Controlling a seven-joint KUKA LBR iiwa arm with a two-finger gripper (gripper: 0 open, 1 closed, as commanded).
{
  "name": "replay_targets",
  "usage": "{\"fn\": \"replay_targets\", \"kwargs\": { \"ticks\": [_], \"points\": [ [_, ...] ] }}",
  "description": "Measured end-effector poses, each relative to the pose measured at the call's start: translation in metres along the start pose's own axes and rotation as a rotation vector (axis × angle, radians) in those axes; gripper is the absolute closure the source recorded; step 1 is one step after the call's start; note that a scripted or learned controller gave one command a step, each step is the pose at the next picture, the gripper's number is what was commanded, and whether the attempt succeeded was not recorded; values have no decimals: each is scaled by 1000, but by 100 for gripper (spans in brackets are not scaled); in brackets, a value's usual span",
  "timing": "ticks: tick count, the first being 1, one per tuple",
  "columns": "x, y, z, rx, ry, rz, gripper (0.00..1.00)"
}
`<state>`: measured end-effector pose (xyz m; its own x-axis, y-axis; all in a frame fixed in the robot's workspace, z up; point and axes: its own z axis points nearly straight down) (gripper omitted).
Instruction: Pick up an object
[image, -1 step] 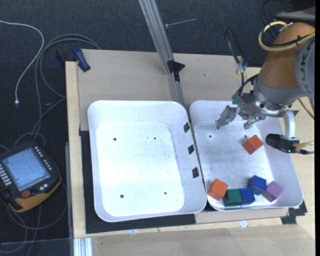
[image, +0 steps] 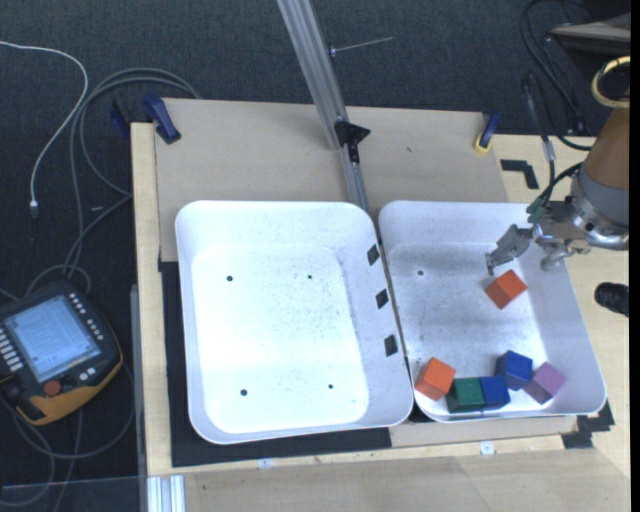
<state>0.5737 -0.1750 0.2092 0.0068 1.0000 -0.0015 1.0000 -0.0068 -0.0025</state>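
My gripper (image: 523, 259) hangs over the upper right part of the right bin (image: 420, 235), open, its two fingers spread apart. An orange cube (image: 506, 288) lies just below the left fingertip (image: 495, 262), tilted, and is not held between the fingers. Along the bin's near edge lie another orange cube (image: 435, 378), a green cube (image: 465, 393), two blue cubes (image: 494, 391) (image: 517, 367) and a purple cube (image: 547, 381).
The left bin (image: 200, 230) stands beside the right one, with black clips along the shared wall. A metal post (image: 320, 70) rises behind the bins. A teach pendant (image: 50, 350) and cables lie on the floor at the left.
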Motion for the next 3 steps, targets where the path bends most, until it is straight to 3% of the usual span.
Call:
{"fn": "replay_targets", "kwargs": {
  "ticks": [1,2,3],
  "points": [
    [13,-88,36,6,5,-4,0],
    [-14,-7,114,-3,1,-9,0],
    [-24,38,109,-8,-1,-9,0]
  ]
}}
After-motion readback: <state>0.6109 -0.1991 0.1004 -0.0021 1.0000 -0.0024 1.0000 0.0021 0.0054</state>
